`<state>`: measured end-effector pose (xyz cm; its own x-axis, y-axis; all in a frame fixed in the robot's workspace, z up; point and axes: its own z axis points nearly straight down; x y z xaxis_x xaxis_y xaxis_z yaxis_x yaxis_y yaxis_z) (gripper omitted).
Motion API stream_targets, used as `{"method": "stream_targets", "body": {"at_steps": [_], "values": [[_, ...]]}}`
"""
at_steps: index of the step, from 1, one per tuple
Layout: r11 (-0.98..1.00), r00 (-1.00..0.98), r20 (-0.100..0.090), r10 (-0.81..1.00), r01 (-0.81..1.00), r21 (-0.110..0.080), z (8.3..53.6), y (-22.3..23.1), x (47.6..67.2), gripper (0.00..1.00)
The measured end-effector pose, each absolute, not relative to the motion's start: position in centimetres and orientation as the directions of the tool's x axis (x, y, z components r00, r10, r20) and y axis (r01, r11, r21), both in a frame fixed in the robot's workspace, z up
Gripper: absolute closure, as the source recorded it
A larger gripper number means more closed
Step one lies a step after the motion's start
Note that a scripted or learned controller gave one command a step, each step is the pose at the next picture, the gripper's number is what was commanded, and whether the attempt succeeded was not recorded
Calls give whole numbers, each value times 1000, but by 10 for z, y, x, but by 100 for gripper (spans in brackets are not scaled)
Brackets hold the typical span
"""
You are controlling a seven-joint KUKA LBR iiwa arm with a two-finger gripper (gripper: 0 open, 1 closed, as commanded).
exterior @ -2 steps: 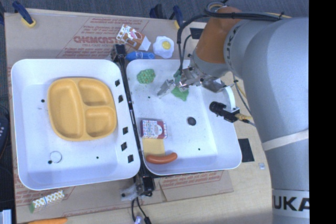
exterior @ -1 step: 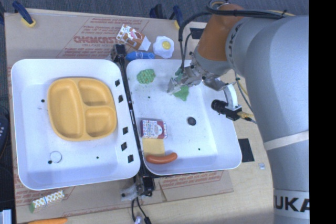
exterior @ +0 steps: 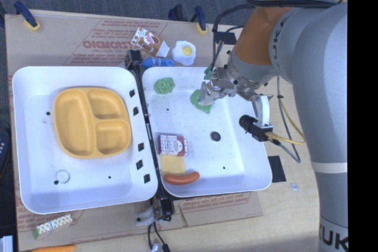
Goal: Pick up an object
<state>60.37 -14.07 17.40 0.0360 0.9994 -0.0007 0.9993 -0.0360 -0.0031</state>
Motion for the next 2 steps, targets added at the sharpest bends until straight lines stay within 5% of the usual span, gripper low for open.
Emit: {"method": "stream_targets", "body": {"at_steps": [1,2], "values": [[-36,36,-1,999,999,-3,174,-141,604,0],[188,-188,2,982,982,-5,92,-145,635,0]]}}
